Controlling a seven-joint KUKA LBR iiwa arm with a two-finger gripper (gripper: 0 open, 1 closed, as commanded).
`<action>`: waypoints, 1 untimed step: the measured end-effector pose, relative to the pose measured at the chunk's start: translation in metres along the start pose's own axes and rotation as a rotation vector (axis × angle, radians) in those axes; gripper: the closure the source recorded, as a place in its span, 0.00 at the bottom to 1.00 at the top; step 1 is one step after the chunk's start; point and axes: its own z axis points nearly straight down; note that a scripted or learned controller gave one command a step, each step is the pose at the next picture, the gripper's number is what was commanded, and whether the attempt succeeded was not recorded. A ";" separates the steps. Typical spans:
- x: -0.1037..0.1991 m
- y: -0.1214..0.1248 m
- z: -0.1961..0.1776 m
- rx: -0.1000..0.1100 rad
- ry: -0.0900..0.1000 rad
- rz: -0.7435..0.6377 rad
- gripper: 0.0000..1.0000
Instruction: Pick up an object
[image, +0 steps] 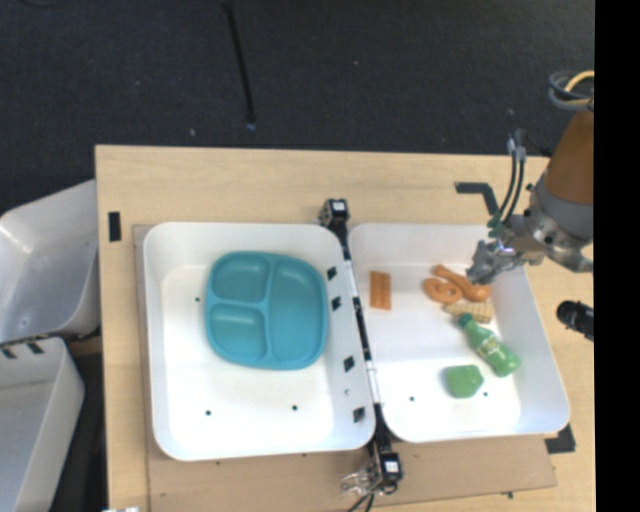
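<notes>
In the right bin (420, 405) lie an orange block (380, 290), an orange curved toy (453, 287), a green bottle (489, 346) with a pale cap, and a round green piece (463, 381). My gripper (485, 264) hangs at the bin's upper right, just right of and touching or almost touching the orange curved toy. The arm comes in from the right edge, its orange band above the wrist.
The left bin (175, 400) holds a teal divided plate (267, 308). A black clip divider (352, 320) runs between the bins. A white container (40, 290) stands off the bench to the left. Cables hang by the wrist.
</notes>
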 end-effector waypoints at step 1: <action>-0.001 0.002 -0.054 -0.002 -0.001 0.000 1.00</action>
